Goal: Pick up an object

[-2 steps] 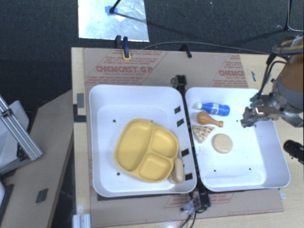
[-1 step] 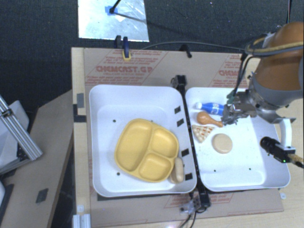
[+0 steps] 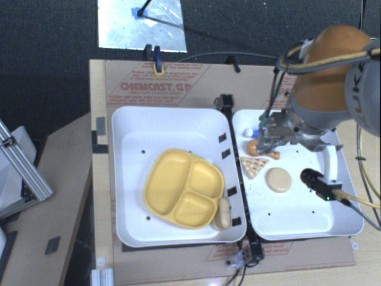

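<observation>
Your gripper [image 3: 271, 140] hangs low over the back-left part of the right bin [image 3: 297, 219], and you cannot tell from this slant whether it is released or clenched; nothing can be seen held in it. The likeliest target is the small orange toy piece [image 3: 255, 148] lying right at its tip, partly hidden by the gripper. It looks like light, hard play food, probably smooth and rounded, so expect it to slip or squirt sideways; take it across its narrow middle, not by an end. Touching or just beside it towards the front lies a flat waffle-patterned wedge [image 3: 254, 166], thin enough to be hard to get under, and near that a round tan disc [image 3: 278, 179], which stands apart and offers cleaner access. The bin's left wall runs close by the orange piece, leaving little room on that side; the front half of the bin floor is open. Next door, the left bin [image 3: 131, 159] holds a yellow divided plate [image 3: 184, 188] with a beige bread-like piece [image 3: 222, 213] against its corner.
</observation>
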`<state>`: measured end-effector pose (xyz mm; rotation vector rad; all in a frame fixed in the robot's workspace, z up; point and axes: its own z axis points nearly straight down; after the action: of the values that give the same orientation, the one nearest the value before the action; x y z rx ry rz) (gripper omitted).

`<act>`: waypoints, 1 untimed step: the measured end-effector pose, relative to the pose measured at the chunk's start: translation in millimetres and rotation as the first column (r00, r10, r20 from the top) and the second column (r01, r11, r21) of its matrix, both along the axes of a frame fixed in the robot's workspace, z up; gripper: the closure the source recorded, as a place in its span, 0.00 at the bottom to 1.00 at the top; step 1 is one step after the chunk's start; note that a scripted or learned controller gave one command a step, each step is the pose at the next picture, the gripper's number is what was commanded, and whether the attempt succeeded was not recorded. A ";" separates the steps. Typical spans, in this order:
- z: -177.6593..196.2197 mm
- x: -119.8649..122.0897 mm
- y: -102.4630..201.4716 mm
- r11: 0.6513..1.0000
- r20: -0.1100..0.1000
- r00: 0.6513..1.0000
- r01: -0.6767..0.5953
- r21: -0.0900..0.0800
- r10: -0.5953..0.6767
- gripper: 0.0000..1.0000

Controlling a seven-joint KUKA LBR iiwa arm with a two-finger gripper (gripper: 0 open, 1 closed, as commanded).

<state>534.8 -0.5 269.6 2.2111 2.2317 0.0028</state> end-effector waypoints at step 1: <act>-19.5 27.5 46.9 1.000 0.001 1.000 0.002 -0.001 -0.002 1.00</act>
<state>562.4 46.5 250.1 2.2122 2.2283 0.0034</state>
